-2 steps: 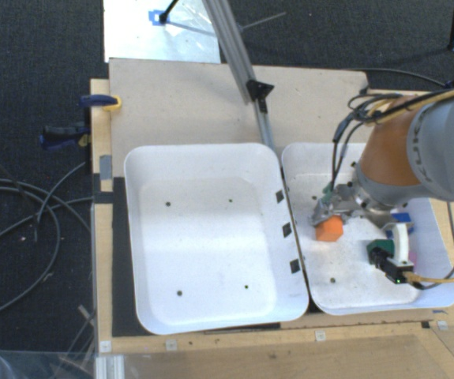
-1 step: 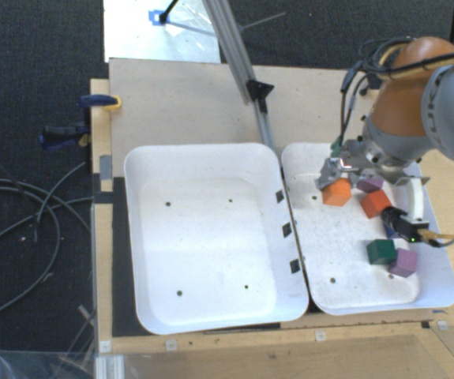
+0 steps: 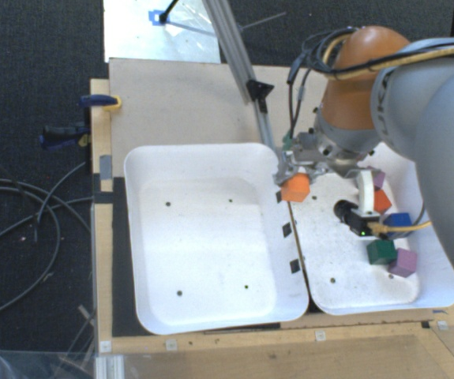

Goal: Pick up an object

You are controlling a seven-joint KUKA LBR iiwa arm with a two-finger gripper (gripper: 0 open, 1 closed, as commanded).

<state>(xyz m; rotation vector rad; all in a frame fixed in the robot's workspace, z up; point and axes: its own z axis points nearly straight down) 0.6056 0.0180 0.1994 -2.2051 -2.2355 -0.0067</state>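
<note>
My gripper (image 3: 293,177) hangs over the rim where the two bins meet, near their far end. An orange block (image 3: 296,189) sits between its fingers, raised above the bin floor. In the right bin (image 3: 345,290) lie a red-orange block (image 3: 382,201), a blue block (image 3: 398,220), a green block (image 3: 381,252) and a purple block (image 3: 404,263). Another purple piece (image 3: 380,180) peeks out beneath the wrist. These loose blocks are all to the right of the gripper.
The left bin (image 3: 203,243) lies to the left of the gripper. A grey slanted pole (image 3: 234,46) crosses the far side and ends near the gripper. Blue clamps (image 3: 92,101) sit at the bench's left edge.
</note>
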